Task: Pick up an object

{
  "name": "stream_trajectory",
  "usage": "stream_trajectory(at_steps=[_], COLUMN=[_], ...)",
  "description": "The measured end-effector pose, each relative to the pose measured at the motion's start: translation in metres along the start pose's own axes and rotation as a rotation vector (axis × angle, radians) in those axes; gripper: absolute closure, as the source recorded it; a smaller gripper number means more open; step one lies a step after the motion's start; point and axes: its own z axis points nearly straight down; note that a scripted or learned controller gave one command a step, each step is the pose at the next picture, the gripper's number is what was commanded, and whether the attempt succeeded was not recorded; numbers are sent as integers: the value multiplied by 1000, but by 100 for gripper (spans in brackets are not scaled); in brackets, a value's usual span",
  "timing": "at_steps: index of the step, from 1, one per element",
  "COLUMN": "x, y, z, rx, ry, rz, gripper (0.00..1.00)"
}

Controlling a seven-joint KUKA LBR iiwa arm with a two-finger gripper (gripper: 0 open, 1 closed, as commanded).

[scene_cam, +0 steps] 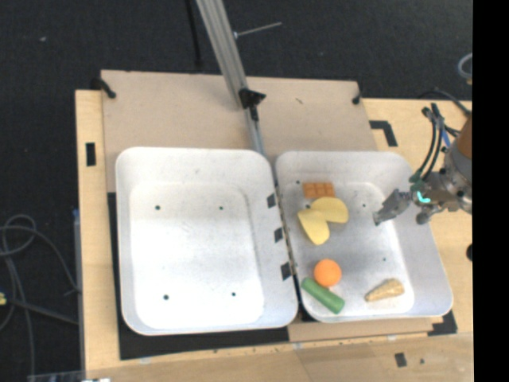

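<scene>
The right bin [413, 293] holds several small objects. A brown waffle-like square [318, 189] lies near its back left, with two yellow pieces [322, 218] overlapping just in front of it. An orange ball [327, 273] sits near the front left, touching a green cylinder [322, 295]. A beige wedge [385, 290] lies at the front right. My gripper [407, 211] hovers over the bin's right side, open, with nothing between its fingers. It stands apart from all the objects, to the right of the yellow pieces.
The left bin [127, 213] sits beside the right one, and a divider with dark clips [280, 233] runs between them. A metal rail [223, 38] slants up from the back of the bins. Cables [433, 134] hang near the arm on the right.
</scene>
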Motion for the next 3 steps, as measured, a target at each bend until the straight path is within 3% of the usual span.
stream_trajectory(at_steps=[1,3], x=[0,-3], y=[1,3], z=[-1,100], rx=[-3,4], ry=[-1,-1], rz=[1,4], gripper=[0,0])
